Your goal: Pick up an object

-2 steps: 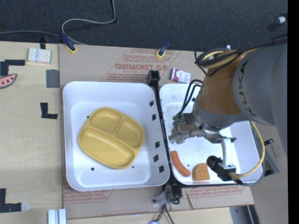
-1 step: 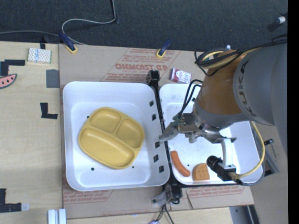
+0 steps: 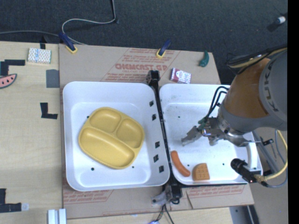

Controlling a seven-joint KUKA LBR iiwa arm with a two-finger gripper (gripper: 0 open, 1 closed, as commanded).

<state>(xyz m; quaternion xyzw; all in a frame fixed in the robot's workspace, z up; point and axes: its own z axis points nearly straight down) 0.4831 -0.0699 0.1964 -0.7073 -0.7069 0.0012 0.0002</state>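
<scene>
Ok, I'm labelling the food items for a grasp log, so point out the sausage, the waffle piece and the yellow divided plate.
sausage [image 3: 180,164], camera view, middle of its length.
waffle piece [image 3: 201,172], camera view, centre of its top face.
yellow divided plate [image 3: 103,143], camera view, floor of its large front compartment.

The bench [image 3: 28,125] is covered in its middle by a sheet of printed cardboard [image 3: 135,64], on which 2 white bins, the left bin [image 3: 70,139] and the right bin [image 3: 187,94], are set side by side and touching. A small red-and-white packet [image 3: 180,75] and a green item [image 3: 204,59] are seen on the cardboard behind the right bin, and 2 clips [image 3: 69,43] are fixed at its far edge. Black tape pieces [image 3: 46,111], a patterned square [image 3: 39,56] and a pink slice [image 3: 6,80] lie on the bare wood at the left.
</scene>
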